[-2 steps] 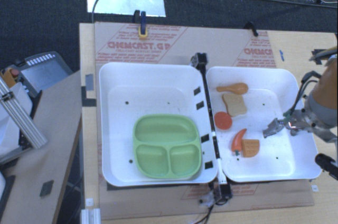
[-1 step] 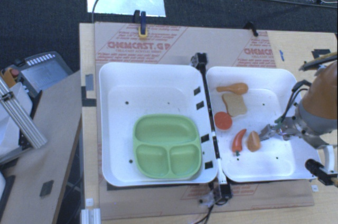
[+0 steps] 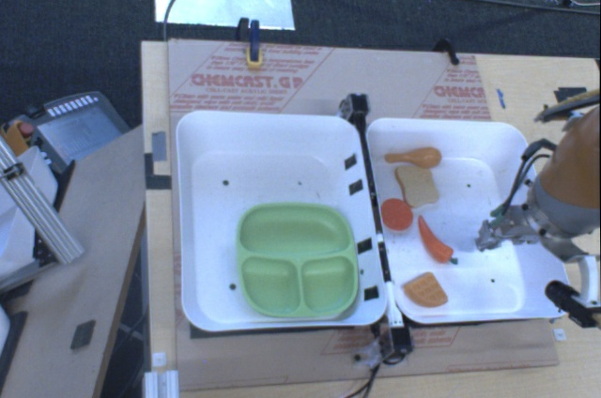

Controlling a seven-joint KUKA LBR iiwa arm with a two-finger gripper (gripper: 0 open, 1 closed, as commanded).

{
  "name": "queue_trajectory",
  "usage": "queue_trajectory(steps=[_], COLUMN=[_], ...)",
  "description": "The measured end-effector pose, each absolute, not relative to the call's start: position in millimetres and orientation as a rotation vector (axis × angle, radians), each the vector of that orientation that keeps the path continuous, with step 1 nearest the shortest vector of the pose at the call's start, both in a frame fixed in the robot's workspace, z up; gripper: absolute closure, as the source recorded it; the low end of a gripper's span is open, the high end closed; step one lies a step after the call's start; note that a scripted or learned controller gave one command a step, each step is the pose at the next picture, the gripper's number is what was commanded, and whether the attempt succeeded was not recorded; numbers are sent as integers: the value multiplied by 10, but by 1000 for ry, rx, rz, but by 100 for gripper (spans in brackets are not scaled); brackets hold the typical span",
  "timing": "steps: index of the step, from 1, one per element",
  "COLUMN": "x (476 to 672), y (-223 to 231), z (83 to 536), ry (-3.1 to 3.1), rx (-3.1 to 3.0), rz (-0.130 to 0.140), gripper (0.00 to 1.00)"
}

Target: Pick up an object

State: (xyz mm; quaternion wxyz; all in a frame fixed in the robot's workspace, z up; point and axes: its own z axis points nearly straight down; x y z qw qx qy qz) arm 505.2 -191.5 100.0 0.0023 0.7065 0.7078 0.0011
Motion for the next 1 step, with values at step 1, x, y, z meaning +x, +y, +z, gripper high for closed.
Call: queue_trajectory(steps=[1], x=[5051], y=[-1904], z=[1638], ry=[2221], rx=[2211], rz=[6], gripper=[100])
